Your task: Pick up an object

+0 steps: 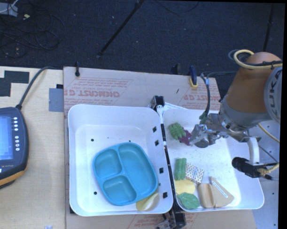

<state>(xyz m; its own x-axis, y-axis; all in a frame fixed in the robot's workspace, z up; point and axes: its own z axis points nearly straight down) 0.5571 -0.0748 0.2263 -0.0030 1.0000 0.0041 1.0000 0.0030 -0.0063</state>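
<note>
My gripper [197, 136] hangs low in the upper part of the right bin [253, 195], reaching in from the right. Just to its left lies a green leafy toy [176, 130] with a small purple piece [185, 139] at its lower edge, close to the gripper tip. I cannot tell whether they touch. Nearer the front of that bin lie a green cylinder [180, 168], a checkered packet [194, 173], a yellow piece [183, 186], a green round piece [190, 201], a tan slice [206, 196] and a pale wedge [221, 191].
The left bin [81, 133] holds a blue divided plate [125, 173] and a pale yellow piece [148, 202] at its front right corner. A handheld screen [6, 142] lies on the bench at the far left.
</note>
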